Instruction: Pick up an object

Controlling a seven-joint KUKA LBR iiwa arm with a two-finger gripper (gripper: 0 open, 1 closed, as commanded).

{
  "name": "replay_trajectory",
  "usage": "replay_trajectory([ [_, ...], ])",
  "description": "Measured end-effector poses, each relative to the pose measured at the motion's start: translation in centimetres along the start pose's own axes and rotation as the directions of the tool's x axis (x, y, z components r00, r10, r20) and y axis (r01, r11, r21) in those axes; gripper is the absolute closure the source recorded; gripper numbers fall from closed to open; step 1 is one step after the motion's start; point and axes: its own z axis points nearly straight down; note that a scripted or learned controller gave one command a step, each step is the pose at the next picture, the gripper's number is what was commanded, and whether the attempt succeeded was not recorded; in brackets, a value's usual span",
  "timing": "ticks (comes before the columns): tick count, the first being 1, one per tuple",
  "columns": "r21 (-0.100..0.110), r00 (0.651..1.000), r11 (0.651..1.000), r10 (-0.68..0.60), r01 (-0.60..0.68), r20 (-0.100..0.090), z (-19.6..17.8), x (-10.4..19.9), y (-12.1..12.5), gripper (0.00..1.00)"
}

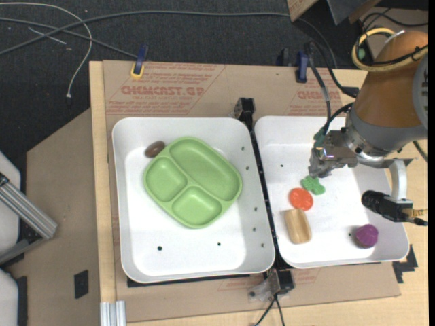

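In the right bin [285,141] lie a small green piece [313,185], an orange-red round piece [301,199], a tan cylinder-shaped piece [297,225] and a purple ball [366,235]. My gripper [319,167] hangs low over the right bin, its tip just above and touching the top of the green piece. The orange-banded arm [391,100] rises behind it to the upper right. A small brown object [155,149] rests in the left bin beside the green tray.
The left bin [129,202] holds a green three-compartment tray [193,180]. A black divider clip [244,107] stands between the bins at the back. Cables run over the back right of the bench, and blue clamps [140,58] hold the cardboard base.
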Motion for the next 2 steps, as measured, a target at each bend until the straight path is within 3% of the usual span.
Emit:
replay_trajectory([
  [2,0.001,1.000,1.000,0.002,-0.002,0.000,0.8,8.9,2.1,1.00],
])
